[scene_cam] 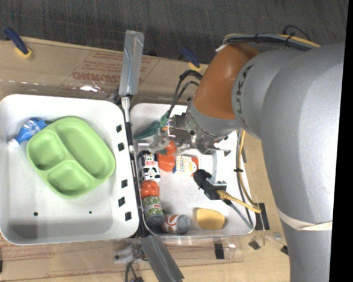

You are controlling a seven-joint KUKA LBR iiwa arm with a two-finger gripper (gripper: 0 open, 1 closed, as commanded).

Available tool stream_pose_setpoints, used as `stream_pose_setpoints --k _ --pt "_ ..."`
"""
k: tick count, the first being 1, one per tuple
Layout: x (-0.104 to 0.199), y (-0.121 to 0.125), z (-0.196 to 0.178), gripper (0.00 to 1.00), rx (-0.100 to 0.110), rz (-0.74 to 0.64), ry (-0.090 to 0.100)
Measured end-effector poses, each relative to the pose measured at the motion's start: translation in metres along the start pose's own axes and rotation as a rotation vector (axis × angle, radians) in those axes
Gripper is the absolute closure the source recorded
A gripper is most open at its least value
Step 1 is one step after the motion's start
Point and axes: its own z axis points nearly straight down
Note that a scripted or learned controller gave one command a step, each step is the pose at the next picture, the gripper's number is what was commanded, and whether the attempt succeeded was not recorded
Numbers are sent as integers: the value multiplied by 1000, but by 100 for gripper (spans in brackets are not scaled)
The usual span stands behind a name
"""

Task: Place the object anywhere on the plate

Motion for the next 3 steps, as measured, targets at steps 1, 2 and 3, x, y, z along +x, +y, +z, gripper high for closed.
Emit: stream_pose_setpoints --k 1,2,3 --pt "0 0 0 0 0 0 0" --pt "0 0 0 0 0 0 0" --pt "8 4 0 0 -3 54 -1"
